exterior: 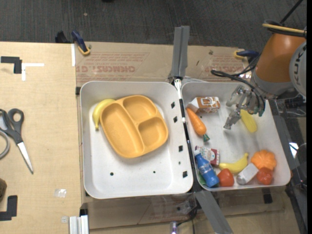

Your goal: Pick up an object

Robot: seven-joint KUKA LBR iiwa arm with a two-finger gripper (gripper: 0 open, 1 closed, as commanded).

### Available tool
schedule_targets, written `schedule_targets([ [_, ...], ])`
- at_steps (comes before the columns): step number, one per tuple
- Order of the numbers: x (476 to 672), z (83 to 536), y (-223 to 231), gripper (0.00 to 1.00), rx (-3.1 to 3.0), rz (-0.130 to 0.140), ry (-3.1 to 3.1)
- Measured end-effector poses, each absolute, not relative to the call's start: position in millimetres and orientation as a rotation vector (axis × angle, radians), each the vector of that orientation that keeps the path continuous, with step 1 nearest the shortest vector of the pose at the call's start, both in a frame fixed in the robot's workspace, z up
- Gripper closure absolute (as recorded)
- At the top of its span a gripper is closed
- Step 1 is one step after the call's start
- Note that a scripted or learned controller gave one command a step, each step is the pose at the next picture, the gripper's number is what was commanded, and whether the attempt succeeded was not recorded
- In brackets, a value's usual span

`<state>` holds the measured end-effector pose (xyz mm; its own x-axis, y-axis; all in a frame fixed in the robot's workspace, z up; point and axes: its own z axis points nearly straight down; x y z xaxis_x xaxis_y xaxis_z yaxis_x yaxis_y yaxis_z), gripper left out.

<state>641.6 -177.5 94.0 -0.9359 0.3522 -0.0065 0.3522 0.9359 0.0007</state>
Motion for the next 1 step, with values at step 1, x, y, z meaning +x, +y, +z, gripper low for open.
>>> schedule_targets([
  [1,643.4,105.4,-177.8,1.00,0.559,-0.002,3.077],
])
